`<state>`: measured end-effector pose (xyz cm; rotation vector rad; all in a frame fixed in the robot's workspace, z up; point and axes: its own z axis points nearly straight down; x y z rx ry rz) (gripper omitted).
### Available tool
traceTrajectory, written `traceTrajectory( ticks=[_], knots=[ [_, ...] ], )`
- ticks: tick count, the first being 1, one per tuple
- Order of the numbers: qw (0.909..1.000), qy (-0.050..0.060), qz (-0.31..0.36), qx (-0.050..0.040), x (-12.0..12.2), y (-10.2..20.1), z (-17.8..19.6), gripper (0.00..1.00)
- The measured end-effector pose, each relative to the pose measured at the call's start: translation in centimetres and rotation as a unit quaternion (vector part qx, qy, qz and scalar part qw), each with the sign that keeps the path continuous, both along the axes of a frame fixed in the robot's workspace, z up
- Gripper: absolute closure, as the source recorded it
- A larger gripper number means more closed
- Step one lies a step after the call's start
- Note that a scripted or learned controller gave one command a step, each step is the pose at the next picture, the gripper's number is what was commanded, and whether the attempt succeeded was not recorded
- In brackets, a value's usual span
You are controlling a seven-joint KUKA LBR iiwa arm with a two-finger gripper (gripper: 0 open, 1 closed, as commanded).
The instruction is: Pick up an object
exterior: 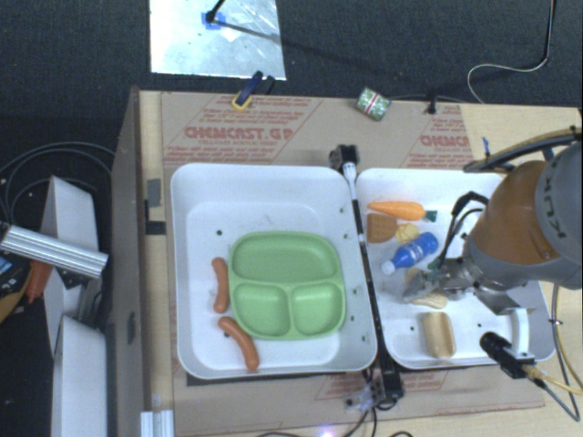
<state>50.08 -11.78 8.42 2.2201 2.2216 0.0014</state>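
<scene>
The right bin [455, 185] holds an orange carrot [397, 210], a tan wedge [379, 228], a small yellow piece [407, 232], a blue bottle [410, 253] and a tan bread roll [439, 334]. My gripper [428, 288] is low in the middle of this bin. It sits just below the blue bottle and just above the bread roll. Whether it touches either one is unclear. The grey and orange arm [524, 230] covers the bin's right side.
The left bin [196, 208] holds a green divided plate [287, 285] with two sausages beside it, one on its left [219, 284] and one at its lower left [240, 342]. A divider wall [361, 244] separates the bins. A small green can [372, 103] lies on the cardboard behind.
</scene>
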Motion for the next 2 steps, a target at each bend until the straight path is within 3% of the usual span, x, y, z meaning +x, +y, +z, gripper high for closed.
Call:
traceTrajectory(
  ticks=[1, 2],
  knots=[
    [1.0000, -0.002, 0.002, -0.0009, 6.1, -2.6, 8.8, 0.00],
    [1.0000, 0.001, 0.000, 0.0001, 0.8, -1.1, 3.4, 0.00]
  ],
)
